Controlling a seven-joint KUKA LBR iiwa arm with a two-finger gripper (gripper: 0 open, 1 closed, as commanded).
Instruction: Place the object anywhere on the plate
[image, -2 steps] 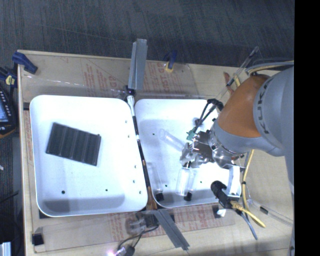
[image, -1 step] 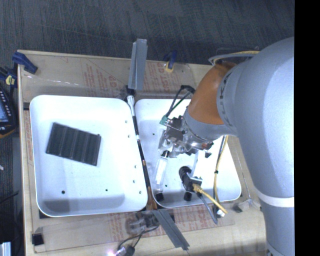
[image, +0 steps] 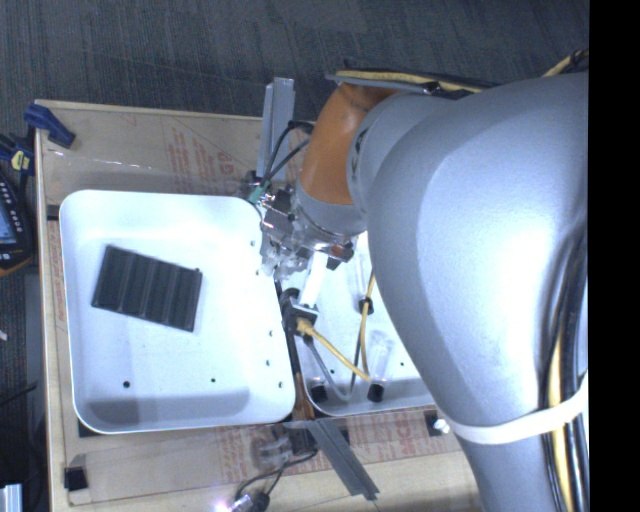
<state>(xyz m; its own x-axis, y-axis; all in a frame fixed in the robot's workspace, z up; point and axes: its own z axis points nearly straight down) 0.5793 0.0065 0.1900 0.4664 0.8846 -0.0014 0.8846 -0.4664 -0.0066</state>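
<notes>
The gripper (image: 288, 262) hangs over the seam between the two bins, at the 3 o'clock edge of the left bin (image: 82, 212). Whether it is open, closed or carrying anything cannot be told; the wrist clutter hides it.

In the left bin, the plate (image: 148, 288) is a dark ribbed slab lying flat, at about 9 o'clock from the gripper and well apart from it. The right bin (image: 330, 405) sits mostly under the arm (image: 480, 250), so the object cannot be picked out there.

Judged from this, a good placement means travelling toward 9 o'clock, centring above the slab, lowering close, then releasing, so the object won't bounce off the ribs.
</notes>
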